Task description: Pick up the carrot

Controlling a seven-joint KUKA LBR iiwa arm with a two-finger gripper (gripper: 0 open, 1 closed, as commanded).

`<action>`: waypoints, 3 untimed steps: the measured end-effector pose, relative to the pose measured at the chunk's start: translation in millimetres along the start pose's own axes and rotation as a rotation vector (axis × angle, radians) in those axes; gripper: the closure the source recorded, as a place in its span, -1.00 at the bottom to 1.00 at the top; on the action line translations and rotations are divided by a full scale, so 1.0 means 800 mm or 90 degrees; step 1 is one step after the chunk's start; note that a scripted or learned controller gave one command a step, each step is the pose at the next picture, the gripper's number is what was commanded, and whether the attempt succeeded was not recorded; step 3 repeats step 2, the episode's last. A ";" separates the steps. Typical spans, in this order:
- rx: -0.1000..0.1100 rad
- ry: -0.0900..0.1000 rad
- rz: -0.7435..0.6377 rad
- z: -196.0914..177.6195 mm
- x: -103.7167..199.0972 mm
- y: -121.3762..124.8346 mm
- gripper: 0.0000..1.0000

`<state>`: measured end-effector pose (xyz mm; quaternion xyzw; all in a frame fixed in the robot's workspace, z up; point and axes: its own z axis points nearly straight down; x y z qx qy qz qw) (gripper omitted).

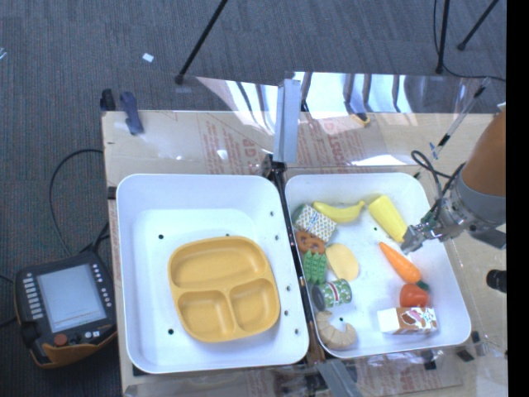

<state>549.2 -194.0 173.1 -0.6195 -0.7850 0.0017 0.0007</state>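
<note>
Hovering over the right bin (453,300), the gripper (412,239) is hanging just above the carrot's (399,262) upper end — whether it is open or closed I cannot tell — while the carrot is lying slantwise beside a tomato (413,294)

A yellow divided tray (224,287) sits in the left bin (140,205); the right bin (453,304) holds a banana (340,212), a green can (333,293) (lying sideways, apparently), and a croissant (339,329).
</note>
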 end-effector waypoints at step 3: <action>0.000 0.002 0.002 0.109 0.061 -0.002 1.00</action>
